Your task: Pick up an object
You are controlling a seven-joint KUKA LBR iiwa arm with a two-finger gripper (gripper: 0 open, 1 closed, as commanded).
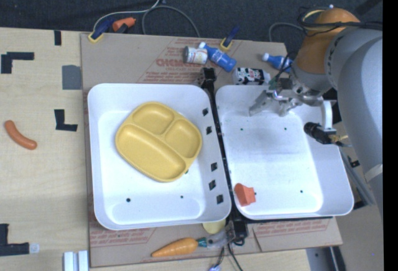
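Left to right, you see a yellow three-compartment plastic plate (160, 140) in the left white bin (99, 158), a small orange block (245, 194) at the right white bin's (323, 192) near-left corner, and the tool (273, 104), fingers spread and holding nothing, above the far end: the pick is evidently not yet made.

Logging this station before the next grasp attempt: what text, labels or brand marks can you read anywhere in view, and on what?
Cardboard sheet under the bins: red printed lettering along its top edge, too blurred to read for certain.
Cardboard sheet, front edge: more red print, too small to read.
Small white bottle behind the bins: label unreadable.
Black and white carton beside it: markings unreadable.
Yellow divided plate and orange block: no text seen.
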